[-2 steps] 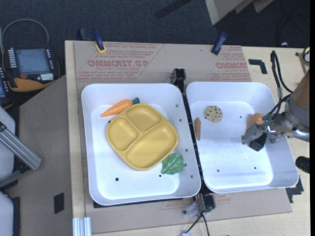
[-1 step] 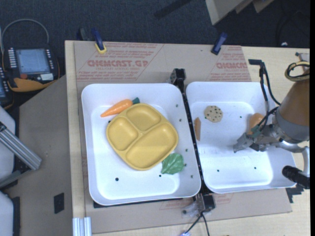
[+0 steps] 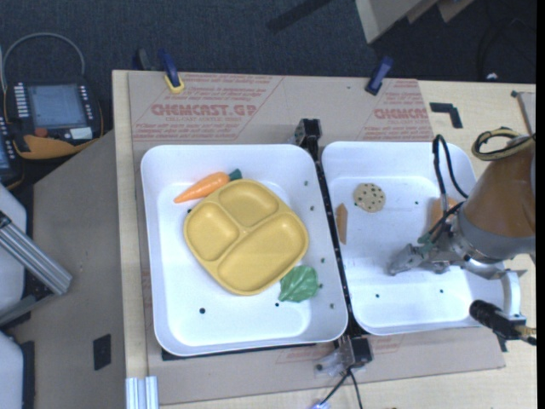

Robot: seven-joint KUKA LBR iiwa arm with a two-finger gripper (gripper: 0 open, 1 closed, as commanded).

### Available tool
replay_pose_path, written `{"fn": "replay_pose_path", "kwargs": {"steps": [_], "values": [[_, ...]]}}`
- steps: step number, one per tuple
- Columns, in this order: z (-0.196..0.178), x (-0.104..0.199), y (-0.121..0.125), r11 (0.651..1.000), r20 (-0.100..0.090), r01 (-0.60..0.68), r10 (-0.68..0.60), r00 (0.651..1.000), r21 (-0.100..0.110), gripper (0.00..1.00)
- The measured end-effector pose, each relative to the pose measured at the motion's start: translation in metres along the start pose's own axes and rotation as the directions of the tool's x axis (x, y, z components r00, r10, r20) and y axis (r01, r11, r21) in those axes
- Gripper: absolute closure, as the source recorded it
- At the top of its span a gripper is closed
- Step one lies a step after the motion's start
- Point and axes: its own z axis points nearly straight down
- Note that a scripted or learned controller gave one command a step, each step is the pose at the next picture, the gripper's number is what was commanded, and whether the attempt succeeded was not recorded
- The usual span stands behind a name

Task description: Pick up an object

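Note:
My gripper point(image 3: 404, 263) reaches in from the right and sits low over the floor of the right bin point(image 3: 383, 301), near its middle. A round speckled cookie point(image 3: 369, 197) lies at the back of that bin, well apart from the gripper. A thin tan stick point(image 3: 341, 222) rests against the bin's left wall. An orange piece point(image 3: 437, 211) shows partly behind the arm's cable. I see nothing held at the gripper's tip.
The left bin point(image 3: 162, 254) holds a yellow divided plate point(image 3: 245, 236), a carrot point(image 3: 201, 187) behind it and a green leaf point(image 3: 299, 284) at its front right. The grey and orange arm point(image 3: 502, 211) covers the right bin's right side.

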Motion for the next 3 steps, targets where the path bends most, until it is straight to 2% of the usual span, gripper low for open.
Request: {"fn": "replay_pose_path", "kwargs": {"steps": [1, 2, 3], "values": [[-0.013, 0.000, 0.001, 1.000, 0.003, 0.001, -0.001, 1.000, -0.007, 1.00], [-0.058, 0.006, -0.001, 1.000, 0.004, 0.002, -0.002, 1.000, -0.009, 1.00], [-0.112, 0.000, 0.008, 1.000, 0.006, 0.003, -0.003, 1.000, -0.013, 1.00]]}}
